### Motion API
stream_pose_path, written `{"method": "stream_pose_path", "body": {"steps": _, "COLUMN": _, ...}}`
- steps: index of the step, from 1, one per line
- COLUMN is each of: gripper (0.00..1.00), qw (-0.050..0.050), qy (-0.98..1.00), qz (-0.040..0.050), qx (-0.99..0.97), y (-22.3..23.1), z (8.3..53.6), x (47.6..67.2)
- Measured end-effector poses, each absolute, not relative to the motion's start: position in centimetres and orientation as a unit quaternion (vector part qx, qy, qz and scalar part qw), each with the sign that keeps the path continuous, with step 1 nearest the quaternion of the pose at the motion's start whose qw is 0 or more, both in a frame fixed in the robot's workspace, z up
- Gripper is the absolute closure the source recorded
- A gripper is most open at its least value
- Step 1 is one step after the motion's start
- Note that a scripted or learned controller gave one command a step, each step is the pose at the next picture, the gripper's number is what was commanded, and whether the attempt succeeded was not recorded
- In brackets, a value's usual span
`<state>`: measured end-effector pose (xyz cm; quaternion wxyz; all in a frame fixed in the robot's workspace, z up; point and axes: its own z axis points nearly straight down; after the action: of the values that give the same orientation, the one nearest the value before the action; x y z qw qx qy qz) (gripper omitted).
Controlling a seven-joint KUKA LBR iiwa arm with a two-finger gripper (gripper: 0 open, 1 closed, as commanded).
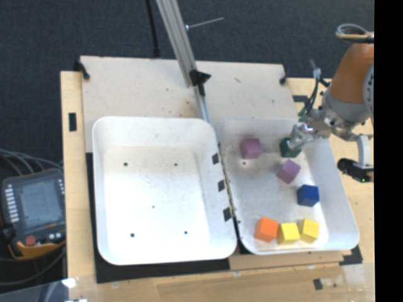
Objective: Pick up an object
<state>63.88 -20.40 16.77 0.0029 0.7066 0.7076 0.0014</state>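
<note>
- The gripper (293,145) is seen low in the right bin (337,187), near its far side; whether it is apart or together cannot be told
- Two purple cubes (251,148) (289,170) are found just beside it
- A blue cube (308,195) lies nearer; orange (266,229) and two yellow cubes (289,232) (310,229) are lined along the near wall

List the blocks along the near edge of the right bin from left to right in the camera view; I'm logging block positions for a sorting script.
Orange cube → first yellow cube → second yellow cube, all in one row inside the shallow white right bin.
</note>
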Motion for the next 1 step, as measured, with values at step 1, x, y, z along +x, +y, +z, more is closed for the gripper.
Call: {"method": "stream_pose_path", "body": {"steps": 1, "gripper": 1.00, "qw": 0.004, "qy": 0.708, "qz": 0.0019, "qx": 0.706, "y": -20.93, "z": 23.30, "x": 63.88}}
